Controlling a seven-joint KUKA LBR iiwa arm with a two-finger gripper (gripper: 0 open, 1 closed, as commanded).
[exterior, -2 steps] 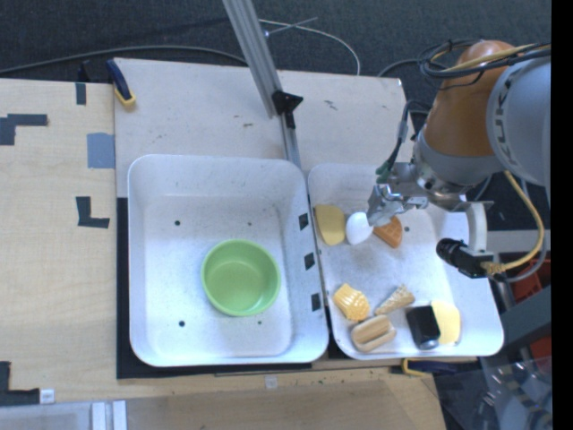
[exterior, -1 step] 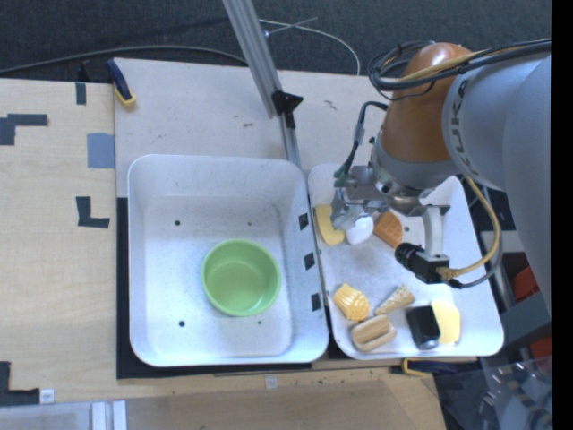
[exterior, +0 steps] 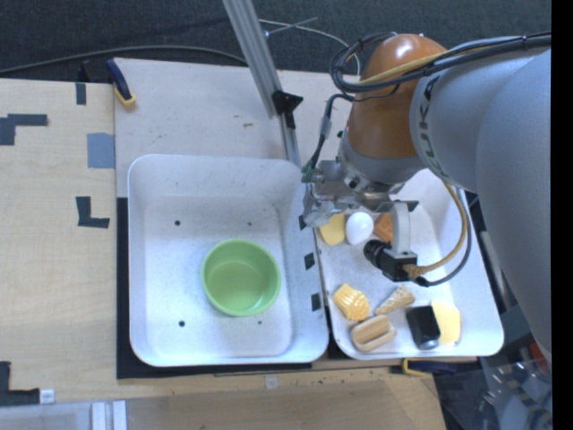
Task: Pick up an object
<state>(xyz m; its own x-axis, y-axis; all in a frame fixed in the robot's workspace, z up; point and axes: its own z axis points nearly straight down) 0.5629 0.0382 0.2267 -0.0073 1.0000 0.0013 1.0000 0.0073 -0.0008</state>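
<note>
The arm's orange wrist hangs over the right bin [exterior: 479,325], and my gripper [exterior: 345,209] is down among the toy foods at that bin's far left. Just under it lie a yellow piece [exterior: 332,231], a white egg [exterior: 359,227] and an orange piece [exterior: 383,226]. The wrist body hides the fingertips. Nearer the front of the same bin are a yellow corn piece [exterior: 351,302], a tan wedge [exterior: 395,300], a hot dog bun [exterior: 372,332] and a black and yellow block [exterior: 434,324].
A green bowl [exterior: 240,278] sits in the left bin [exterior: 152,240]. A grey metal pole [exterior: 255,47] slants across the back. A black fitting with a cable [exterior: 387,261] hangs from the wrist above the right bin. The divider between the bins runs just left of the gripper.
</note>
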